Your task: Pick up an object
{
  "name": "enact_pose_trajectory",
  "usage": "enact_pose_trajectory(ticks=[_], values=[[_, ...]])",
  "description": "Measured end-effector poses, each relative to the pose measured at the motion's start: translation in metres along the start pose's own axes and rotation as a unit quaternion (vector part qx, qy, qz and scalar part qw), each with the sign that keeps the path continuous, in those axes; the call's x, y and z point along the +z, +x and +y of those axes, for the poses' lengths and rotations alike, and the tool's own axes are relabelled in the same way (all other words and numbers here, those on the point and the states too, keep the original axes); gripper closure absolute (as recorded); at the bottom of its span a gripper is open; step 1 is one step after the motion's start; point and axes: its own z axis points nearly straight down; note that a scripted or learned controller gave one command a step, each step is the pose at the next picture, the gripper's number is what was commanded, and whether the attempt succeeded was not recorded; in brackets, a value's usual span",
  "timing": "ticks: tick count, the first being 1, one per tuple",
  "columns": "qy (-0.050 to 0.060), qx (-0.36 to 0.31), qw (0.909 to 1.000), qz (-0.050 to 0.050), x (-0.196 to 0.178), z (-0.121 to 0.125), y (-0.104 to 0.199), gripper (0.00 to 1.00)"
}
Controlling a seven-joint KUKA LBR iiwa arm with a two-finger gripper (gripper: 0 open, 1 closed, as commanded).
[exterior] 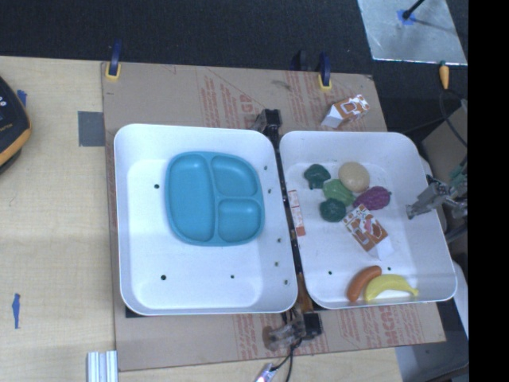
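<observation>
On the cardboard-covered bench (199, 94), the gripper (425, 203), its closure impossible to tell, is best centred over the isolated banana (391, 288) in the right bin (413, 245).

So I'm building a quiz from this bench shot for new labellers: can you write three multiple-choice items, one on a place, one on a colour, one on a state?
1. Where does the blue divided plate lie?
A. left bin
B. right bin
C. on the cardboard

2. What colour is the banana?
A. green
B. yellow
C. purple

3. How does the gripper stand to the toys?
A. grips the banana
B. grips the carton
C. touches none

Key: 1 A, it fills the left bin's middle. 2 B, yellow beside the orange sausage. 3 C, it sits at the right bin's far edge, apart from them.
</observation>
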Motion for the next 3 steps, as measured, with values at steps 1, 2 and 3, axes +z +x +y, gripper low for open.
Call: enact_pose_trajectory(ticks=[1, 2, 3], values=[[0.001, -0.001, 1.0, 0.0, 0.113, 0.051, 0.027, 0.0], [0.0, -0.001, 1.0, -0.001, 0.172, 0.106, 0.057, 0.0], [-0.001, 0.0, 1.0, 0.0, 0.171, 0.15, 0.042, 0.0]])
